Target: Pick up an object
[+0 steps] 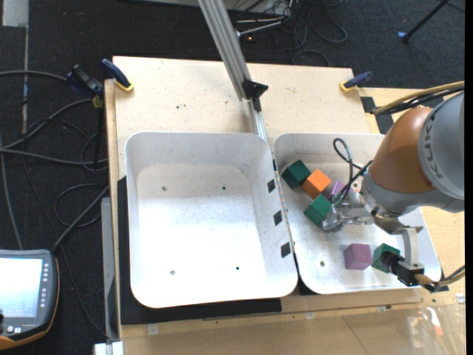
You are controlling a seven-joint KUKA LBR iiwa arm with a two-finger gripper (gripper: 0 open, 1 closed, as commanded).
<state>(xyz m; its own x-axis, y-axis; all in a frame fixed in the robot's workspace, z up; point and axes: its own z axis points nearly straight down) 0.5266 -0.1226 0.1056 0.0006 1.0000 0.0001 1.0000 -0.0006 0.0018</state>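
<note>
The arm [425, 157] enters from the right of the frame, its orange band over the upper part of the right bin [310, 268]. Its gripper [337, 219] is low in that bin, just beside a green block [318, 211]; whether anything sits between the fingers cannot be told. That block lies in a tight cluster with an orange block [318, 181], a second green block [296, 173] and a sliver of pale purple [336, 189] at the bin's middle. Lower right lie a matte purple cube [358, 256] and a small green piece [386, 257]. The left bin [196, 220] is smooth white plastic with rounded corners. A metal strut [225, 39] slants from the top of the frame.
</note>
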